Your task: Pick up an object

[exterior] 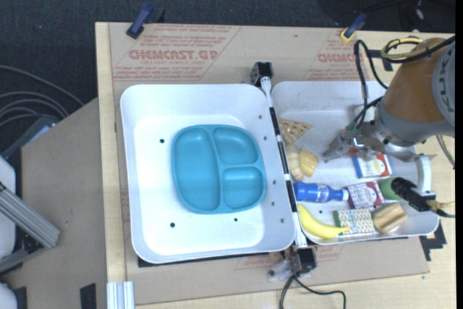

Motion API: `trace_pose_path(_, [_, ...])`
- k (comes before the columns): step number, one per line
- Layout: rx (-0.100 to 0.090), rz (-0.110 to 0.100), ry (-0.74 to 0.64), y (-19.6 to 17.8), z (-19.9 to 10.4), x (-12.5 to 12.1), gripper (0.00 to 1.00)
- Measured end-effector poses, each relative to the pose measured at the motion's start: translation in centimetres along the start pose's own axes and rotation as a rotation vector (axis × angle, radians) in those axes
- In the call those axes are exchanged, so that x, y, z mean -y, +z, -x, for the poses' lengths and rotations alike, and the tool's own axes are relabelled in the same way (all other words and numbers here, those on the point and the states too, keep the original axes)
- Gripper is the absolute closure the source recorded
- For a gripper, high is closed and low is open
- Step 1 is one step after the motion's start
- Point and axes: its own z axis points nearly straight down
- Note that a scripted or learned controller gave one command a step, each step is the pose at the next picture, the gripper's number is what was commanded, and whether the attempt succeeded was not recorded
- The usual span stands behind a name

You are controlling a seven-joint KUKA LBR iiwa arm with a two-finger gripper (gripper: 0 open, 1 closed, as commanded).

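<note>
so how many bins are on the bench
2. The left bin holds a blue tray; the right bin holds the food items, with the arm over it.

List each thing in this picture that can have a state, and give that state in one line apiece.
Gripper: low in the right bin, holding nothing that can be seen.
Blue divided plate: flat in the left bin, compartments bare.
Banana: lying at the right bin's near edge.
Blue bottle: on its side.
Right bin: holds the clutter.
</note>
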Motion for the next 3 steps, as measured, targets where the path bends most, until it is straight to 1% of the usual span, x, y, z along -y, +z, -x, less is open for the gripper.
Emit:
trace_pose_path(1, [0.004, 0.004, 0.002, -1.1, 0.2, -0.1, 1.00])
trace_pose_path(2, [0.003, 0.003, 0.002, -1.1, 0.2, -0.1, 0.00])
trace_pose_path(3, [0.004, 0.005, 0.003, -2.1, 0.2, -0.1, 1.00])
